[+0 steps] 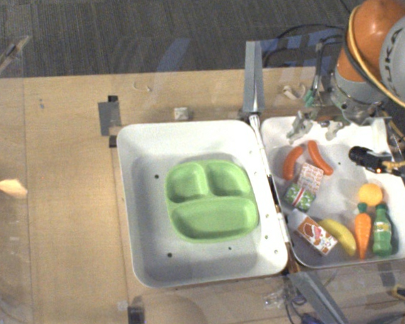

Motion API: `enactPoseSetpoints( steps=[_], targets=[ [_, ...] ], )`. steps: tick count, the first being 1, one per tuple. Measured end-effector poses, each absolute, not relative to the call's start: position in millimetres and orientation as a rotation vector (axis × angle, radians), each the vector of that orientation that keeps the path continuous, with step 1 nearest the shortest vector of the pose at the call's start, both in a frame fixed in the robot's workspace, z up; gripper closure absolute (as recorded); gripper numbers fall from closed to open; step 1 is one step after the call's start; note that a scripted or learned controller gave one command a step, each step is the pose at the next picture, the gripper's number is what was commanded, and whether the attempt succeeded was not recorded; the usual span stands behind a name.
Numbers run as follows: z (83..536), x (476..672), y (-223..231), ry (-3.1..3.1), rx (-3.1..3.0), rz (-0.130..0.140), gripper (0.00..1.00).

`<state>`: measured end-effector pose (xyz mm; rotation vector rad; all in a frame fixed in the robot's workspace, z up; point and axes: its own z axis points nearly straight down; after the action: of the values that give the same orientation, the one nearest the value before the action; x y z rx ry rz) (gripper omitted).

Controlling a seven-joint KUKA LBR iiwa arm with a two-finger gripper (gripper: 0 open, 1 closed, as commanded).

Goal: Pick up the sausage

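- Sausage (320, 158) lies in the right bin (404, 195), near its far-left corner, slanted. A second orange-red piece (293, 162) lies just left of it, the two making a V. I take the right one for the sausage, but can't be sure.
- It looks like a light toy, smooth and rounded, so likely slippery. It may roll or squirt out if pinched off-centre.
- I'd grip across the short axis at mid-length; a small carton (311, 176) sits right at its near end, so little room there.
- Arm (383, 40) comes in over the bin's far-right corner, wrist pointing down.
- Gripper (318, 124) hangs just above the sausage's far end, jaws apart, nothing between them.
- Left bin (142, 199) carries a green tray (211, 199); not in the way.
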<state>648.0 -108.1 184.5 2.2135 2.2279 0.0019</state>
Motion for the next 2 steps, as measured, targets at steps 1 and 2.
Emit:
enactPoseSetpoints(
  steps=[1,2],
  targets=[
    [102.6,635.5,-135.2,2.123,2.308,0.009,0.0],
    [92.5,637.4,-163.3,1.939,2.458,0.018,0.0]
  ],
)
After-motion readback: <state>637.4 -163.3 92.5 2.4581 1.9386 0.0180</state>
